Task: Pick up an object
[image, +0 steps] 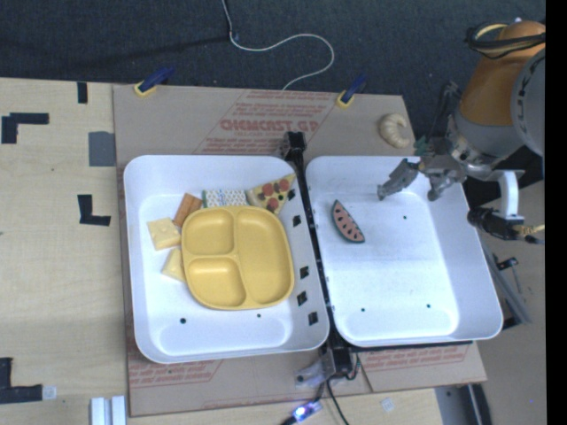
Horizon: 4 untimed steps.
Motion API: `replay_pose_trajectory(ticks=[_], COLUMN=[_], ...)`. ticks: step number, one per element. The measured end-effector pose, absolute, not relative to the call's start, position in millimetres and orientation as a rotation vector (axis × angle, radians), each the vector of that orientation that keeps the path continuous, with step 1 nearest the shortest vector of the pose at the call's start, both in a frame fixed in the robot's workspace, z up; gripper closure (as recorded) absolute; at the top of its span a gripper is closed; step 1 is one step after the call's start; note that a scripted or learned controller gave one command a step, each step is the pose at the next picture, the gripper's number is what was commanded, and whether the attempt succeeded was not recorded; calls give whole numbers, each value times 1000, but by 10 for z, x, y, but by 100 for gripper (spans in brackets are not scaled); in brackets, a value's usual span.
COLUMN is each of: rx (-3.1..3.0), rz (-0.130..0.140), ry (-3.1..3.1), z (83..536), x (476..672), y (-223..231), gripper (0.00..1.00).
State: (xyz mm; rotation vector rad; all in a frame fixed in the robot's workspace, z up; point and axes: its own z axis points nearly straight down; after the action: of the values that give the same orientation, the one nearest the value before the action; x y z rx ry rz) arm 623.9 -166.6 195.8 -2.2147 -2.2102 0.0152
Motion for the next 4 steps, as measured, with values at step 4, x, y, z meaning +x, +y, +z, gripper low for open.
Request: replay_pose_trajectory(ticks=[4], rx=[-2219], rz=[4], ry=[-2224], z=[847], x=[6110], y=[-1770], gripper=[0])
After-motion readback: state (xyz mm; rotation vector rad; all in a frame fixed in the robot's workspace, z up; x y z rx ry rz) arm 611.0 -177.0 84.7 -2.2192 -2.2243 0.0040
